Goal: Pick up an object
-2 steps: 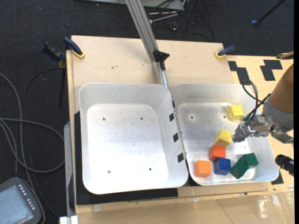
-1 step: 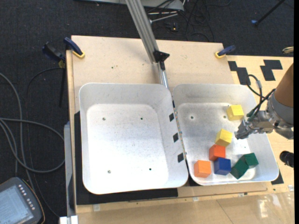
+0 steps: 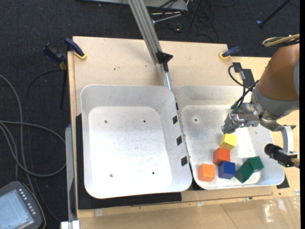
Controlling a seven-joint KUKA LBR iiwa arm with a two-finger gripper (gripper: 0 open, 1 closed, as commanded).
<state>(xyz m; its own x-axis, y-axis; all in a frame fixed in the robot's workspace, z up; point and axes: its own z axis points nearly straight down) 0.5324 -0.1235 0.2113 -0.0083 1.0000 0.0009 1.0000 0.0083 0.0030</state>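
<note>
Plywood bench [image 3: 143, 61] bears two shallow white plastic bins side by side. The left bin [image 3: 126, 137] is the larger in view; the right bin [image 3: 205, 113] holds all the blocks, clustered in its near right corner. Above it, the grey arm with its orange band [image 3: 283, 75] reaches in, its gripper [image 3: 232, 124] just above a yellow cube [image 3: 228, 140]; whether it is apart or together cannot be told. Near the yellow cube lie an orange-red cube [image 3: 221, 155], an orange cube [image 3: 206, 171], a blue cube [image 3: 227, 169] and two dark green blocks [image 3: 249, 168].
</note>
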